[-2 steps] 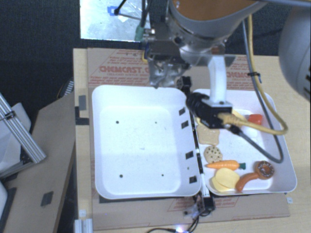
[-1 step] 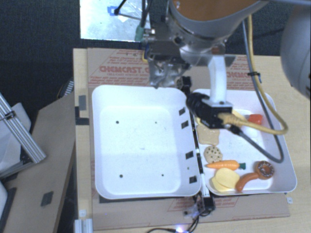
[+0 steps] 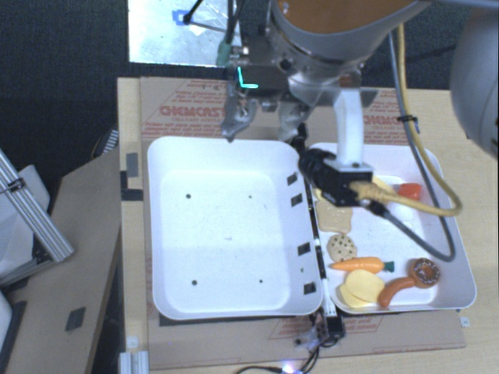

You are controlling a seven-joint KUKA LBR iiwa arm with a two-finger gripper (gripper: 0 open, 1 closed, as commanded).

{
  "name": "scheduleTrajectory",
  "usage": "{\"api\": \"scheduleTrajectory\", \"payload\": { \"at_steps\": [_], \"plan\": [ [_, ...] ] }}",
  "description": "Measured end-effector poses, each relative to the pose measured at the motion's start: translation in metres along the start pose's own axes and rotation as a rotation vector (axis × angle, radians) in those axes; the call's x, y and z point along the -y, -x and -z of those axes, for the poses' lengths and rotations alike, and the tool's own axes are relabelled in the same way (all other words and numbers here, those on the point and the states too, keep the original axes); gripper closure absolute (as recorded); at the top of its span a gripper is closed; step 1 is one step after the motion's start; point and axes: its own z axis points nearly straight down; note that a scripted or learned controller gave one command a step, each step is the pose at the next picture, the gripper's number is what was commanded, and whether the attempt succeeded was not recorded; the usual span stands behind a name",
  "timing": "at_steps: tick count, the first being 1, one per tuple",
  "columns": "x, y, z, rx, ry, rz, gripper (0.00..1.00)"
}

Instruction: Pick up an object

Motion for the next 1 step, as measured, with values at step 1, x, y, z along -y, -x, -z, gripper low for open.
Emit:
{"api": "scheduleTrajectory", "payload": {
  "at_steps": [1],
  "plan": [
    [-0.0854, 0.0701, -0.0008, 0.003, 0.002, -0.012, 0.0]
  ]
}}
